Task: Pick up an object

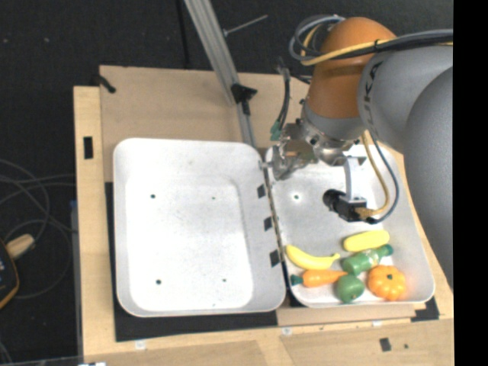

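Observation:
The right bin (320,204) holds several toy foods bunched at its near edge: a yellow banana (309,258), a yellow corn-like piece (365,241), a green bottle-shaped piece (363,261), an orange carrot (320,277), a green round fruit (349,287) and an orange pumpkin (386,280). My gripper (286,157) hangs over the far left corner of the right bin, close to the divider between the bins, well away from the toys. Nothing shows between its fingers.
The left bin (191,227) lies beside the right one on the wooden bench. A grey metal rail (217,48) slants down from the top toward the bins' shared far corner. A black cable clip (343,203) hangs from the arm over the right bin.

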### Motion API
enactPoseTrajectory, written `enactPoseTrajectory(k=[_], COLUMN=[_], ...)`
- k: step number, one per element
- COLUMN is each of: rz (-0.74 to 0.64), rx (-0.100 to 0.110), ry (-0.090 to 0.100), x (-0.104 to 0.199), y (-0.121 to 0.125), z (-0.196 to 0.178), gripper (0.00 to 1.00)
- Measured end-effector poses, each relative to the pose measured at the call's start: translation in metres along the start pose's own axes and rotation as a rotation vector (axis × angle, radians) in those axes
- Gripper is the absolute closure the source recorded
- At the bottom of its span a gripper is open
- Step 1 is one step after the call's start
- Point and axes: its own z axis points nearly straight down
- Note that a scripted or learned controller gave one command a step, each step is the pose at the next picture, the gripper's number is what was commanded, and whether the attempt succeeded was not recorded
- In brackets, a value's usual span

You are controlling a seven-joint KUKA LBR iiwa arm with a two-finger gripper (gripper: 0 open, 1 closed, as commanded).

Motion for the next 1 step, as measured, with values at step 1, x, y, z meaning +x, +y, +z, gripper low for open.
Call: enactPoseTrajectory(k=[1], rz=[-0.001], rx=[-0.001], ry=[0.001], x=[0.0516], y=[-0.0194], z=[-0.0108], gripper=[1.00])
